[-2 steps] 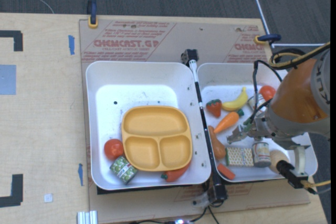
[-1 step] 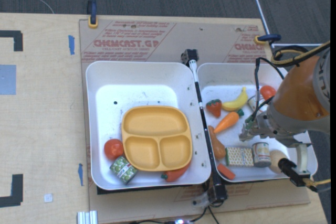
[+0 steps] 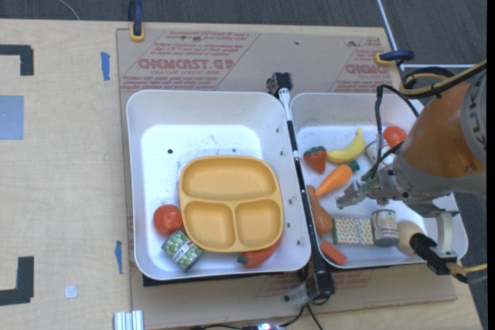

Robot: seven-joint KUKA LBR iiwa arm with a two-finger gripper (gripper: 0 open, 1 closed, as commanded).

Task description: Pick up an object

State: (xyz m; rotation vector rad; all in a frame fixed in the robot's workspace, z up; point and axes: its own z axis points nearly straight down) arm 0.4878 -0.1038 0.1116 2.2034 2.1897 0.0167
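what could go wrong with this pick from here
1. The pincer hangs over a crowded patch of the right white bin: the orange toy carrot, the cream cracker block and the small tin can lie close together, so it may nudge neighbours or close on nothing.
2. The yellow toy banana could get knocked during the descent.

Two bins stand side by side. In the left bin [image 3: 139, 166], a divided tray [image 3: 230, 202] sits centrally, with a tomato [image 3: 166, 219] at its left and a small packet [image 3: 181, 250] at its near-left corner. The right bin [image 3: 332, 106] holds a banana [image 3: 348, 148] at the far side, a strawberry [image 3: 315, 158] to the banana's left, a carrot [image 3: 333, 180] nearer, and a can [image 3: 384, 227] near.
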